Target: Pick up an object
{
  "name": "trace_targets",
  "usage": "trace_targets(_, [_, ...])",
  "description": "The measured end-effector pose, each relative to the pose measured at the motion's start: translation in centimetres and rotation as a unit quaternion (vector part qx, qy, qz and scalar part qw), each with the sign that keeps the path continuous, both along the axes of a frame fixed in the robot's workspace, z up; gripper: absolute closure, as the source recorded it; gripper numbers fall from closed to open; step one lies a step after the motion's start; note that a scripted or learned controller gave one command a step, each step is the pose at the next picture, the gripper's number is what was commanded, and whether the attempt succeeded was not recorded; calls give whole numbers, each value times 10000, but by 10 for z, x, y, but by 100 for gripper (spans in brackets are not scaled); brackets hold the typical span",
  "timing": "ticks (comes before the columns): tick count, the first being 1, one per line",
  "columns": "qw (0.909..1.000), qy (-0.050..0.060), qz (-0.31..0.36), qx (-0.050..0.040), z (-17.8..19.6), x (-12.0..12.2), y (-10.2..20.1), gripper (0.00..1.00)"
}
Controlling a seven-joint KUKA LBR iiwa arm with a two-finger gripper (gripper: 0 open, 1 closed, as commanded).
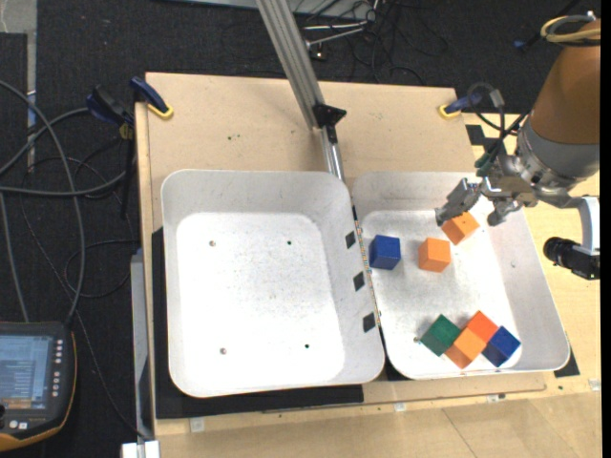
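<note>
Camera view, right of frame: the gripper (474, 208) seems to pinch an orange cube (460, 226) between its fingers, apparently lifted above the right bin (535, 289) (grasp looks made); carrying it clear remains

The arm (571, 93) enters from the right edge of the camera view. Its orange band sits above a grey wrist section (558, 156). Below the wrist, the two-finger gripper (474, 208) extends toward the left of the view and slightly downward. One finger (454, 201) lies on the left side, the other finger (501, 210) on the right, with a clear gap between them. An orange cube (461, 226) sits just below that gap; whether the fingers clamp it cannot be determined.
</note>
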State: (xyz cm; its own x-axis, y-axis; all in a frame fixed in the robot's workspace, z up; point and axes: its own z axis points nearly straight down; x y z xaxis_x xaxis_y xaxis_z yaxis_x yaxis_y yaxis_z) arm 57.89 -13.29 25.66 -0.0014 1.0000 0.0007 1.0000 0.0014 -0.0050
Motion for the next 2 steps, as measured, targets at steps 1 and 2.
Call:
trace_targets(1, [10000, -23, -4, -4, 3, 1, 0, 0])
trace_targets(2, [10000, 1, 1, 0, -47, 4, 9, 0])
